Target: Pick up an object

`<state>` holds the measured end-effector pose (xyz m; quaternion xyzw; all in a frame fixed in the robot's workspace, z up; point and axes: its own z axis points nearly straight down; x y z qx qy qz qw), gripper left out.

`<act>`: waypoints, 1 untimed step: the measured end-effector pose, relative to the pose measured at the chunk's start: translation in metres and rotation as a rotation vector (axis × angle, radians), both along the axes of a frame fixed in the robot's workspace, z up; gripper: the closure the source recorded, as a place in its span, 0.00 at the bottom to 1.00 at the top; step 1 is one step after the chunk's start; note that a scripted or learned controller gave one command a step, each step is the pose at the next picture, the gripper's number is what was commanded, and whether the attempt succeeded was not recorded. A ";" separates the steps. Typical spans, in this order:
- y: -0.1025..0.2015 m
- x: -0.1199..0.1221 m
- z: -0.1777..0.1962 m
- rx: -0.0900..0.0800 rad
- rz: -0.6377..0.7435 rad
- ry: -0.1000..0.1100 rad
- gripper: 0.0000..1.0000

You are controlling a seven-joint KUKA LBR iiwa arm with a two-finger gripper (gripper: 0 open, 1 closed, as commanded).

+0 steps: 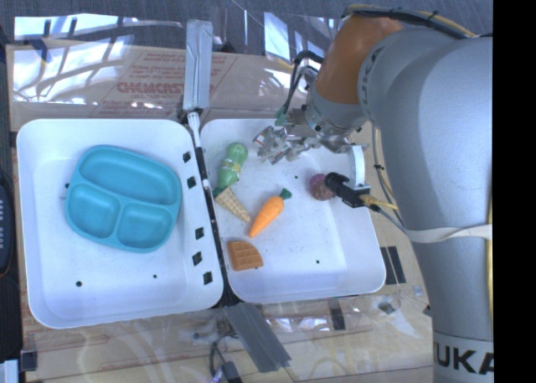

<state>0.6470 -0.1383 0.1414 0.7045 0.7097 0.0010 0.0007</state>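
The right bin (356,264) holds several toy foods. A green vegetable (233,163) lies near the bin's left wall, with a cream cone (232,204) just below it. An orange carrot (268,214) lies in the middle and a brown waffle piece (244,255) near the front left. At the right lies a dark red round piece (322,186). My gripper (278,145) hangs over the back of this bin, right of the green vegetable and above the carrot, touching none of the toys.
A blue divided plate (124,197) sits in the left bin (50,289). A raised divider (203,205) separates the two bins. The grey arm (435,147) covers the right bin's right side. Cardboard (126,80) lies behind the bins.
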 end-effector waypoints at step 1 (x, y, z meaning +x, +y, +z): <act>-0.022 -0.040 0.081 -0.002 -0.001 -0.004 1.00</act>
